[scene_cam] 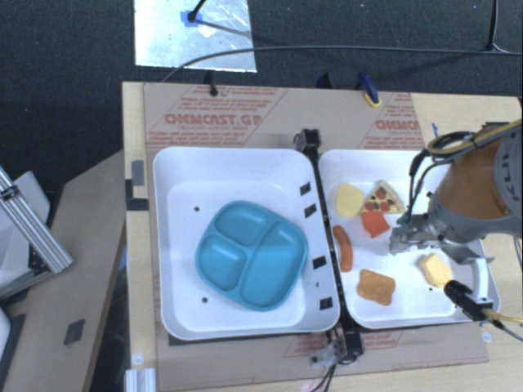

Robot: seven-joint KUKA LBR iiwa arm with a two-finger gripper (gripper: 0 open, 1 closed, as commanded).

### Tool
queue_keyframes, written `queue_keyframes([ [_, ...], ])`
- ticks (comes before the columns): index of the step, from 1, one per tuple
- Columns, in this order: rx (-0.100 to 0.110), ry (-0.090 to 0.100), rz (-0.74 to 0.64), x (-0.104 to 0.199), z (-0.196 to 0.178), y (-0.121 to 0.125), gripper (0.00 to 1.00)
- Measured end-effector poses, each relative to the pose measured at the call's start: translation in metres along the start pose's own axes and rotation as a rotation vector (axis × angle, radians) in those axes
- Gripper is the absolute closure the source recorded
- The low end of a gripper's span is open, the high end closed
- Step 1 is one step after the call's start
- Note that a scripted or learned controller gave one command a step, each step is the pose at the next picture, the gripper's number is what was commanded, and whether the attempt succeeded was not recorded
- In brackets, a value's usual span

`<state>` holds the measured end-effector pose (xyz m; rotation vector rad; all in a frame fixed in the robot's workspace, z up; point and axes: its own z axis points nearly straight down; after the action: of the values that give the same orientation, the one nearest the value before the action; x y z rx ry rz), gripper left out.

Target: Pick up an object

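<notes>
1. Camera view, looking down: the gripper point(402, 240) hangs low in the right bin point(409, 317); I cannot tell how it is set.
2. Nearest it lies a red block point(375, 224), beside the pizza slice point(384, 196) and yellow wedge point(350, 200).
3. Likely light, stiff, smooth plastic; pinching the block across its flat sides seems surest.
4. Left bin point(176, 219) holds a blue tray point(249, 254).

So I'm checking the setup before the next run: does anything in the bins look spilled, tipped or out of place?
Nothing stands out. The blue divided plate lies flat in the left bin. In the right bin, the toy foods lie apart: yellow piece, pizza slice, sausage and orange piece. The gripper hangs over that bin.
</notes>
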<state>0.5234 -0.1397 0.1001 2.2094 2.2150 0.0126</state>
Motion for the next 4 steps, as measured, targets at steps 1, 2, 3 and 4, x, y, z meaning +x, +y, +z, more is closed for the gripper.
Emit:
queue_keyframes([
  [1,0.009,0.002,-0.003,0.006,-0.061,0.006,1.00],
  [2,0.009,0.002,-0.003,0.008,-0.105,0.010,1.00],
  [3,0.011,0.003,-0.002,0.008,-0.129,0.012,1.00],
  [4,0.010,0.003,-0.007,0.050,-0.126,0.037,1.00],
])
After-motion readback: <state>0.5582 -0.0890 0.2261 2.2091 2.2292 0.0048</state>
